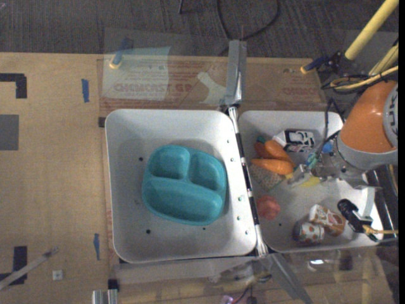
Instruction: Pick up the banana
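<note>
We take the right bin [354,242] as our landmark. Inside it, near its middle and toward the arm, lies a small yellow piece we read as the banana [308,182], though it is partly covered and hard to make out. The gripper [311,171] hangs directly over it, low in the bin, with the grey arm [367,128] and its orange band coming in over the bin's right wall. We cannot tell how the jaws stand, nor whether anything sits between them.

Toward the bin's left wall from the banana lie two orange carrots [273,158]; a reddish fruit [268,206] sits nearer the bin's front left. A pair of printed cans [319,224] rests by the front wall. The teal divided plate [185,183] lies in the other bin, to the left.

We judge the step to be the reach onto the banana. The next move calls for a clean closing on it without catching the nearer carrot, then a straight lift.
</note>
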